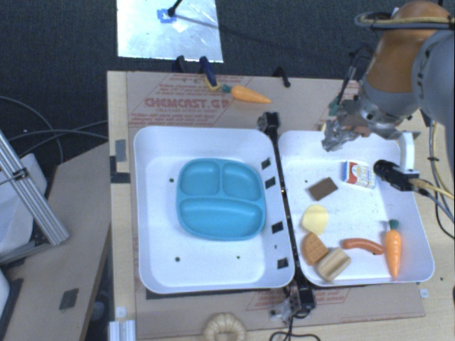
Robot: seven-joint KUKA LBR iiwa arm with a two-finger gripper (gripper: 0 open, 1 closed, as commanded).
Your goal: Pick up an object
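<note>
1. The pincer [334, 142] is seen hovering over the top left corner of the right bin [416, 272]; whether it is wide or narrow cannot be told, and nothing is seen gripped in it.
2. The things on offer are spread across the right bin. A small white carton [357, 174] with red and blue print is found lying near the middle, just beside the arm's black fitting.
3. A flat brown square [323, 188] is spotted left of the carton, apart from it.
4. Below it a pale yellow piece [316, 219] is laid, and beneath that a brown bread-like piece [313, 248] is touched by a tan block [333, 263].
5. A red sausage [362, 246] is seen lying flat beside an orange carrot [392, 247] with a green top, near the right wall.
6. In the left bin [153, 219] a blue divided plate [221, 198] is set, with three compartments.
7. The bins are carried on a brown printed board [178, 98] on the pale wooden bench [78, 212]; a second carrot [244, 94] is left on that board above the left bin.
8. Behind, dark carpet [57, 34] and a shiny sheet [168, 20] are made out; cables are trailed at left.
</note>
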